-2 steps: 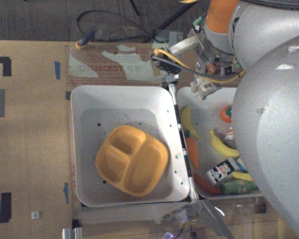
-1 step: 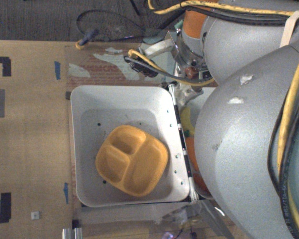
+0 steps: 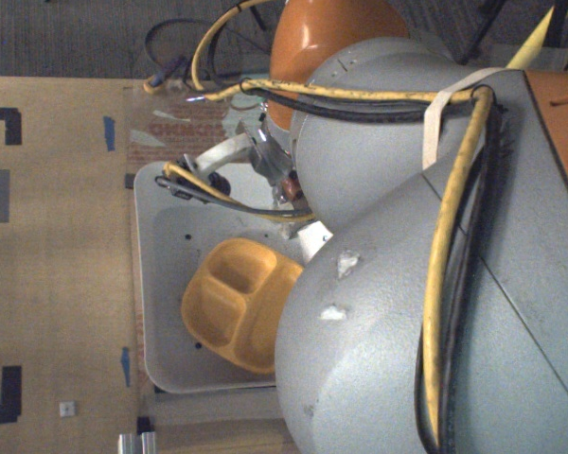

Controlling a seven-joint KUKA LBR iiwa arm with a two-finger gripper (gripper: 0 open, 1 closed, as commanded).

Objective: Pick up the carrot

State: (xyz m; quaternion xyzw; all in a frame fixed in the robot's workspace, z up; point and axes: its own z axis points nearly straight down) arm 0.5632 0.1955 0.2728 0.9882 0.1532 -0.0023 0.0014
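One grey arm (image 3: pixel 426 253) with its orange band (image 3: pixel 327 26) covers most of the camera view from the right, and yellow cables (image 3: pixel 360 93) run across it toward the gripper (image 3: pixel 265 154), which sits above the upper part of a white bin (image 3: pixel 161 329). Whether the fingers are released or clenched I cannot tell, because the wrist hides them. Inside the bin lies a yellow divided tray (image 3: pixel 232 301), partly under the arm; a small orange-red piece (image 3: pixel 289 189) beside the gripper is perhaps the carrot, but I cannot tell.
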